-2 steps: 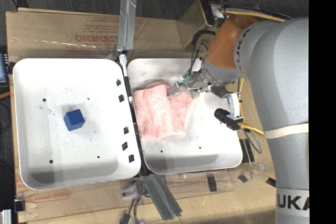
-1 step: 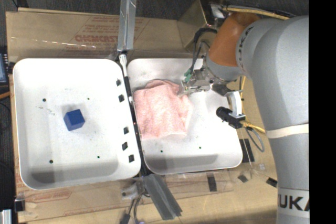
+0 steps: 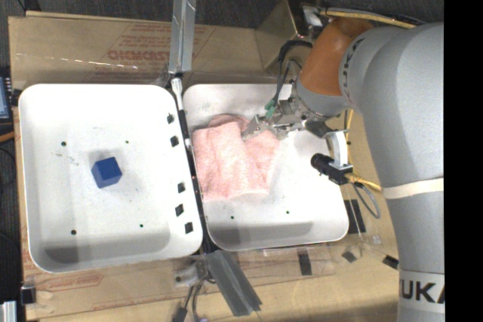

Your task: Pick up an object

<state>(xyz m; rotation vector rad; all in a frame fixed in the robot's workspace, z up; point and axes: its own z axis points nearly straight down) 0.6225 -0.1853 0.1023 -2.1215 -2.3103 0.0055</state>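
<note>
Grey arm [image 3: 392, 109] over right bin [image 3: 302, 226] holding pink cloth [image 3: 226, 162]; left bin [image 3: 45, 162], blue cube [image 3: 106, 171]

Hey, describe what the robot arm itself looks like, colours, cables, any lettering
The arm is bulky, rounded and light grey, with an orange band above the wrist. A pale ring runs around its lower segment, and black letters "UKA" are readable near the bottom. The gripper is a small metallic assembly, fed by dark cables looping off the wrist. A black fitting with a yellowish lead sticks out below it.
</note>
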